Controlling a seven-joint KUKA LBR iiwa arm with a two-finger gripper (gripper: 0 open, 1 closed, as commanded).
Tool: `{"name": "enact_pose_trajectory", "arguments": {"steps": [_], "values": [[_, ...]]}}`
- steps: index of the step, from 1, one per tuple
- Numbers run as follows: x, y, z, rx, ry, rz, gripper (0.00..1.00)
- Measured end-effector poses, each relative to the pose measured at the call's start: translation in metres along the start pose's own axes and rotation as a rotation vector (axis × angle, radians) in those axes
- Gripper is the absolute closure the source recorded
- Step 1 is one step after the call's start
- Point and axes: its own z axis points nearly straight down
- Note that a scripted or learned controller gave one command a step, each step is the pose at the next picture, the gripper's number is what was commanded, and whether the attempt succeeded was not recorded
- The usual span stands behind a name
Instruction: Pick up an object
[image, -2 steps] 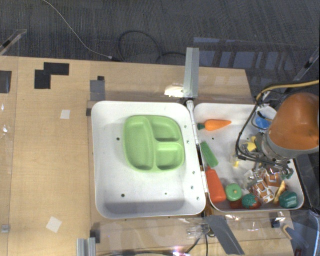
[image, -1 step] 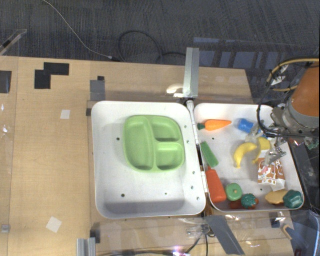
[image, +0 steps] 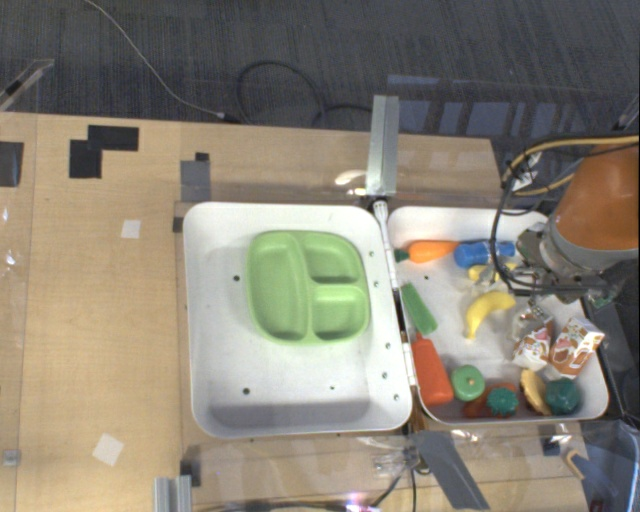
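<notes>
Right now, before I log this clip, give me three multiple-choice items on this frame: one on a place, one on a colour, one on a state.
1. Where is the green divided tray?
A. left bin
B. right bin
C. bare bench

2. What colour is the banana?
A. red
B. yellow
C. blue

3. How does the tray sit?
A. flipped over
B. leaning on a wall
C. flat, compartments up

Answers:
1 A, it rests on the left bin floor.
2 B, yellow against the right bin.
3 C, its three hollows face the camera.
</notes>
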Motion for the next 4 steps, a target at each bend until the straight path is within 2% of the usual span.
{"name": "enact_pose_trajectory", "arguments": {"steps": [1,2,3,4], "values": [[-0.011,0.038,0.017,0.005,0.001,-0.061,0.00],[0.014,0.067,0.016,0.009,-0.002,-0.171,0.00],[-0.077,0.008,0.019,0.003,0.003,-0.174,0.00],[-0.074,0.031,0.020,0.001,0.003,-0.111,0.00]]}}
